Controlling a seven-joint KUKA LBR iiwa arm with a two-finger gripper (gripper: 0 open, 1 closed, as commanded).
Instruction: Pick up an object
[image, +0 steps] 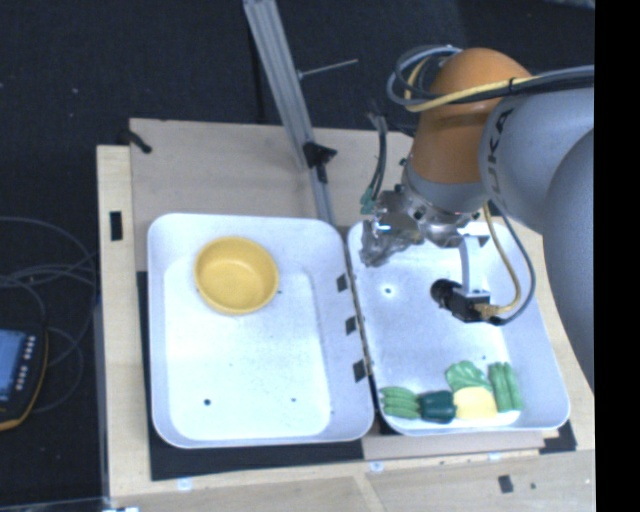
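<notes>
Bowl (236, 275): left bin, light, stiff, smooth; take its rim.
Toys (452, 392): right bin's near edge, small.
Pincer (377, 240): state unclear.

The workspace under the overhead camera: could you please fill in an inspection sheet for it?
Surface: bench bearing left bin and right bin side by side.
Job's things: yellow bowl in left bin; green and yellow pieces clustered at right bin's near edge.
Clutter: nothing seen.
Grippers: gripper over right bin's far left corner, apart from the pieces.
Cables: hoses looping off the wrist.
Surroundings: metal pole; handheld pendant at left.
</notes>
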